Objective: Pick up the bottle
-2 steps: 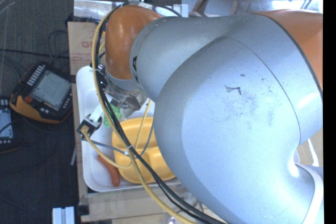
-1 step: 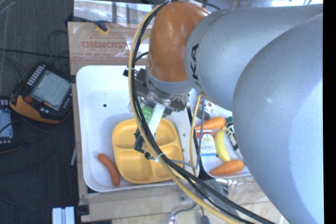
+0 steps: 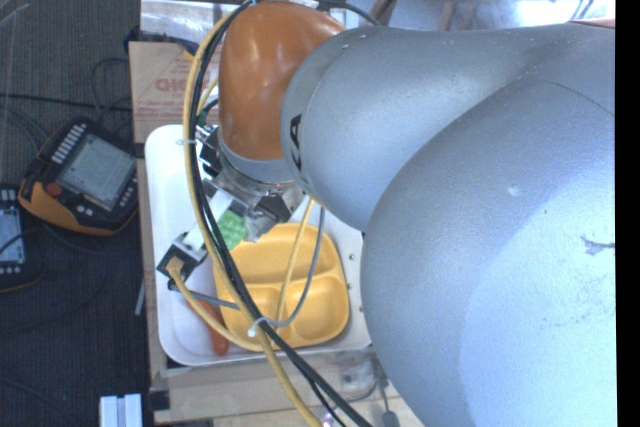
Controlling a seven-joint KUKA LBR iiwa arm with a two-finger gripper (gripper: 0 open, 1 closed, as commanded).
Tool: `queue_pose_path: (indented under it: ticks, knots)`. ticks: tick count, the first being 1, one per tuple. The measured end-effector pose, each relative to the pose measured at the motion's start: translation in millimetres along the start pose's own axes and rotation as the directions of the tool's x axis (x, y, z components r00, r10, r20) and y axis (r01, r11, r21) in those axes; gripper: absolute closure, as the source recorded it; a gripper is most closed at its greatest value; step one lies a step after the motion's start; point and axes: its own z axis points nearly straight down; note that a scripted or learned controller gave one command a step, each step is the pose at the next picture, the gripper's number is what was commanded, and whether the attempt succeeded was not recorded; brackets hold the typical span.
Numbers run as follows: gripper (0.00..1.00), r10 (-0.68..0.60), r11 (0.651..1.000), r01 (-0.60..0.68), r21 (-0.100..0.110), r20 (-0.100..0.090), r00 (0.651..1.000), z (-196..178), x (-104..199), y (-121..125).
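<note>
Arm (image 3: 460, 175) covers most of the view, orange band above the wrist. Tool (image 3: 250, 215) low over the white bin (image 3: 165, 215); cannot tell its state. Yellow divided tray (image 3: 300, 300) lies in the bin, a green item (image 3: 233, 227) at its upper left edge, an orange stick (image 3: 212, 327) beside it. Bottle not identifiable. Handheld controller (image 3: 85, 177) on the floor, left.

Red printing runs along the cardboard sheet (image 3: 165, 90) that lies behind the white bin (image 3: 160, 215), its letters too blurred and too hidden by the arm's cables to read, and no other text is legible.
</note>
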Motion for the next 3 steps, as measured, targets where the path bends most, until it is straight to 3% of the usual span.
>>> queue_pose_path:
  ticks: [1, 2, 3]
  knots:
    - [1.00, 0.368, 0.930, -0.368, 0.000, -0.002, 0.930, -1.2, 55.1, 65.4]
    - [1.00, 0.369, 0.929, -0.369, -0.003, -0.002, 0.929, -167.1, 30.6, 41.8]
    - [1.00, -0.129, 0.992, 0.129, -0.004, 0.001, 0.992, -185.9, 34.4, 56.8]
